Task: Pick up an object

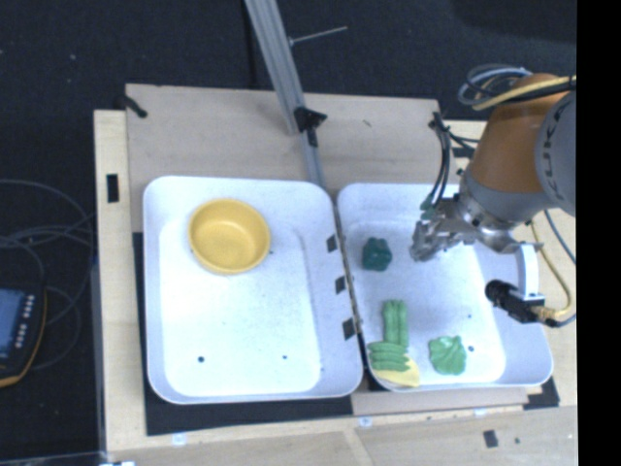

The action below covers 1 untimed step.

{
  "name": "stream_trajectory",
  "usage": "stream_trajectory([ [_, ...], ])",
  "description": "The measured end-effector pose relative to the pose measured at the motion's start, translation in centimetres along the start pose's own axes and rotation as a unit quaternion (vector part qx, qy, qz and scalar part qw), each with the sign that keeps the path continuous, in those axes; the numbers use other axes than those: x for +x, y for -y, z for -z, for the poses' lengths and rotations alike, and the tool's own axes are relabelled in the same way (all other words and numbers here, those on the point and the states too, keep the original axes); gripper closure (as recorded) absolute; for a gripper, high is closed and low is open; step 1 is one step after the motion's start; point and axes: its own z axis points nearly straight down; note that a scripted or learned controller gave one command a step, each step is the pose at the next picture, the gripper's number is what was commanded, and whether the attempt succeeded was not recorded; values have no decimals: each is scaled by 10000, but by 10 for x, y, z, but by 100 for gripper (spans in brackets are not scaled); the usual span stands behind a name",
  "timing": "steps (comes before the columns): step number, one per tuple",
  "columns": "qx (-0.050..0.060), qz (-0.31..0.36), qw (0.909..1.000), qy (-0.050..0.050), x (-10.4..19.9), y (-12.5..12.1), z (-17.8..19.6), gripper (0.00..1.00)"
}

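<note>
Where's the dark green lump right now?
The dark green lump lies in the right bin, upper left part, near the divider, just left of the end effector.

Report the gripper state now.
Gripper: above the right bin, near the dark green object; open or closed cannot be told.
</note>
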Motion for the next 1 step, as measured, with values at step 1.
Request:
stream_trajectory([
  [1, 0, 2, 10000, 0, -1, -1, 51, 100],
])
